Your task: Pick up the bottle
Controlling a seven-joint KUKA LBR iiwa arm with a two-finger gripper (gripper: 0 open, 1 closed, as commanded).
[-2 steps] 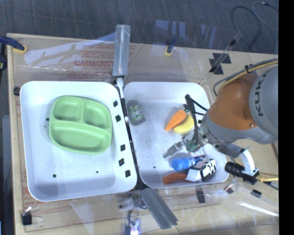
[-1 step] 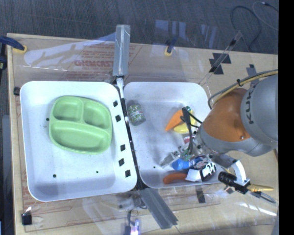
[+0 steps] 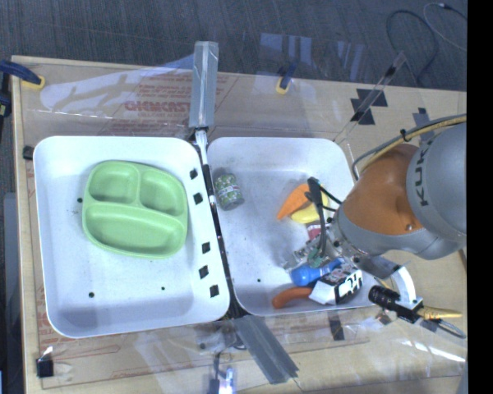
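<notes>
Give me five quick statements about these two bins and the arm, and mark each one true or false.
1. The green divided plate lies in the left bin. True.
2. The small bottle lies in the left bin. False: it lies in the right bin, near the divider.
3. The arm reaches in from the right. True.
4. The arm is over the green divided plate. False: it is over the right bin's clutter.
5. The small bottle stands on the plate. False: on the bin floor.

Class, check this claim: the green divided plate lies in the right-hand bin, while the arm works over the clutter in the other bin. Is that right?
Not quite. The camera view shows the green divided plate in the left-hand bin. The arm works over the clutter in the right-hand bin.
</notes>
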